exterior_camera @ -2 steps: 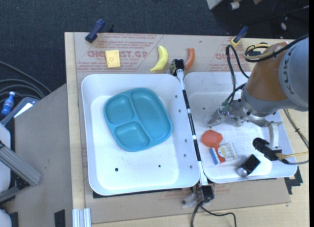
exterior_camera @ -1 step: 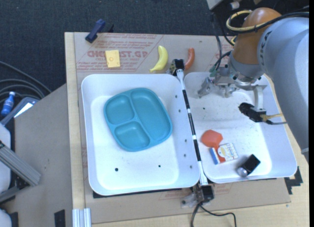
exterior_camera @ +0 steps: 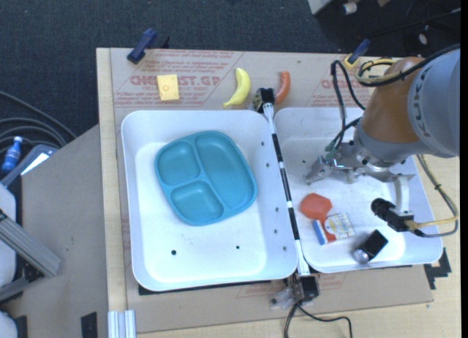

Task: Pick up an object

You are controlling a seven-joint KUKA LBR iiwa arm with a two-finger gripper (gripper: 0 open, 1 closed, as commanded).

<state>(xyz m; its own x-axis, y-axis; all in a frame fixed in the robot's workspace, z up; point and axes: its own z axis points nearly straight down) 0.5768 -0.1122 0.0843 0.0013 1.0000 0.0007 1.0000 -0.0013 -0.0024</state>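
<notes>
Status: pick not done. The gripper [exterior_camera: 333, 168] is in the upper middle of the right bin [exterior_camera: 307, 130], with the arm reaching in from the right. From this slant I can't tell whether it's spread or closed. I see nothing carried in it, and the bin floor right by it looks bare white.

Candidates, all lying flat in the near half of the right bin:
- red piece [exterior_camera: 316, 205]: closest target, near the gripper on the front side but apart from it
- blue pen [exterior_camera: 319, 232]: at the red piece's lower edge, touching or just beside it, can't say which
- small clear packet [exterior_camera: 339, 224]: right next to the pen
- black block [exterior_camera: 374, 244]: has a silver end, sits near the front right corner

None of them is lifted.

The left bin [exterior_camera: 146, 249] holds a blue divided plate [exterior_camera: 205, 175], flat and well apart from the arm. A banana [exterior_camera: 238, 88], an orange item [exterior_camera: 283, 86] and a yellow block [exterior_camera: 167, 88] sit on the worktop [exterior_camera: 197, 66] behind the bins. I'd guess they're not targets here.

My read is that this is the approach stage at most. Left to do: centre over a target, descend, close, lift clear. A close at this spot would likely come up empty. Reaching the red piece needs a shift toward the bin's front.
</notes>
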